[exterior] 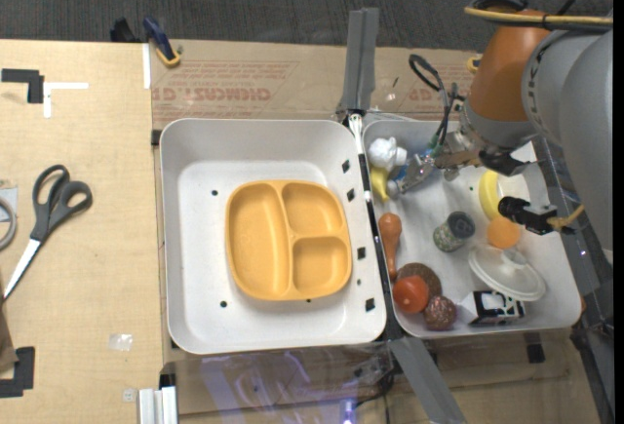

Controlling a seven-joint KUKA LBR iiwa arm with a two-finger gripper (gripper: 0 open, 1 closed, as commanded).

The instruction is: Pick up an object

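My gripper (408, 175) reaches down into the upper left part of the right bin (556, 315), low over the bin floor. It is just right of a white and blue toy (385, 153) and a small yellow piece (378, 185) by the bin's left wall. Below it lies an orange carrot-shaped thing (390, 233). A grey-green round object (453, 232) sits to its lower right. I see nothing clearly held.
The right bin also holds a red tomato (411, 294), a dark red berry (440, 313), an orange ball (503, 234), a yellow object (489, 195), a clear dish (507, 276) and a black box (497, 306). An orange divided plate (290, 240) lies in the left bin (185, 247). Scissors (49, 208) rest on the bench.
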